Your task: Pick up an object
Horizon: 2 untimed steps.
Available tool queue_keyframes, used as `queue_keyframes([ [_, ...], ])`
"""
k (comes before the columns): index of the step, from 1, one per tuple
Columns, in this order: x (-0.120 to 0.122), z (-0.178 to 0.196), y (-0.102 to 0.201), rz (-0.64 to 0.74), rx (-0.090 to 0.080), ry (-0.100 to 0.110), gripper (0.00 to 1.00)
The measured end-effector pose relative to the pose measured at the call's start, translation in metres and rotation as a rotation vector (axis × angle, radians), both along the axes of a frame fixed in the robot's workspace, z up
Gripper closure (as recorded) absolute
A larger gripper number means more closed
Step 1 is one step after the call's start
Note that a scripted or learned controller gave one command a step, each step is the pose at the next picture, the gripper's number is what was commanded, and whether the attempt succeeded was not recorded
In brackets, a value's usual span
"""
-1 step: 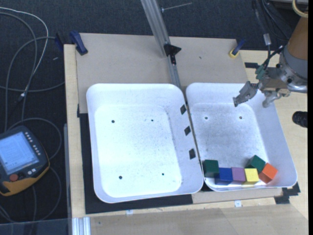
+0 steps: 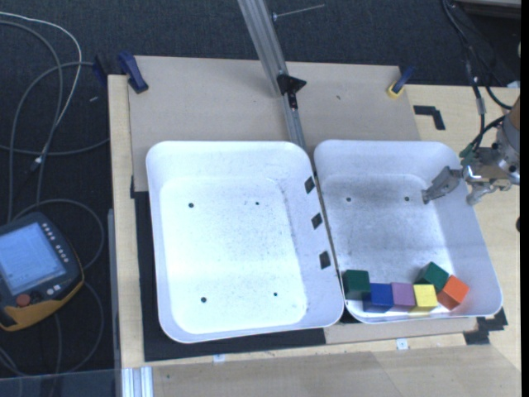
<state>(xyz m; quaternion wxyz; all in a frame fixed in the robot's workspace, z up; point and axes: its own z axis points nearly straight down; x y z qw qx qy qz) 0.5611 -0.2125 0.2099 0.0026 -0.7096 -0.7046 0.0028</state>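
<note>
Two white bins sit side by side on the bench (image 2: pixel 248 98), a pale board with a blue clamp (image 2: pixel 132 73) at its far left corner and a yellow clamp (image 2: pixel 400 82) at its far right. The left bin (image 2: pixel 165 172) is the broader one, its speckled floor marked by four small dark dots. The right bin (image 2: pixel 471 246) holds all the blocks, bunched in a row along its near wall. A slanted metal rail (image 2: pixel 263 35) runs down from the top edge to the gap between the bins. Off the bench at the left, a handheld control pad (image 2: pixel 33 263) with a lit screen lies on the dark carpet among loose cables. The claw (image 2: pixel 459 187) hangs over the far right part of the right bin, well apart from the blocks; one finger (image 2: pixel 438 186) points left and down, and whether the claw is spread or closed cannot be told from this angle, though nothing shows in its grip. The blocks are small cubes: from left, a dark green block (image 2: pixel 356 283), a blue block (image 2: pixel 381 295), a purple block (image 2: pixel 402 294), a yellow block (image 2: pixel 425 295), a second green block (image 2: pixel 433 273) just behind it, and an orange block (image 2: pixel 453 291) tilted at the right end.
</note>
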Motion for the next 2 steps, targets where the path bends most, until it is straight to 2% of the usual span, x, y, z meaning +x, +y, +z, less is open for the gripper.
queue_keyframes([
  [1, 0.003, 0.016, 0.005, 0.008, 0.0, -0.011, 1.0],
  [2, -0.005, 0.003, 0.077, 0.014, 0.005, -0.004, 1.0],
])
